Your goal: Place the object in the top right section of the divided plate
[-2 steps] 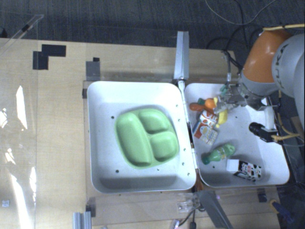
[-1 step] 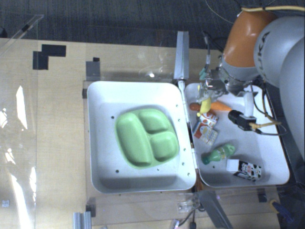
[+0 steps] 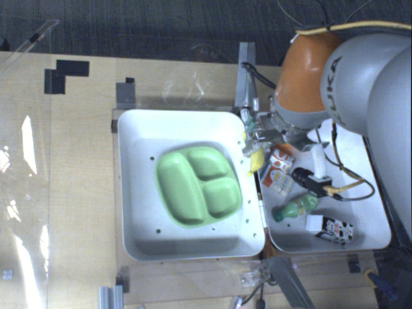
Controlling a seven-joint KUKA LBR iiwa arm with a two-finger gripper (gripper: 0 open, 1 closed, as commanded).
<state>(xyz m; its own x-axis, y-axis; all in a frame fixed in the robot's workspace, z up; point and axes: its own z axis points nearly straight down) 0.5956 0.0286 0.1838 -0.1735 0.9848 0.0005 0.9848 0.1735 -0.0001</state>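
Fingers' state can't be told; gripper (image 3: 253,136) sits at bin (image 3: 129,172) edge w/ yellow object (image 3: 257,161) (grasp unclear), could miss green plate (image 3: 198,185).

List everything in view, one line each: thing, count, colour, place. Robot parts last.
bins: two, white, side by side on the bench
divided plate: one, green, in the left bin
bottle: one, green, lying in the right bin
snack packet: one, orange and white, right bin, near the divider
yellow object: one, at the bins' shared edge, under the gripper
small box: one, white with black, right bin, near corner
arm: one, grey with orange band, over the right bin
gripper: one, metallic, above the shared edge
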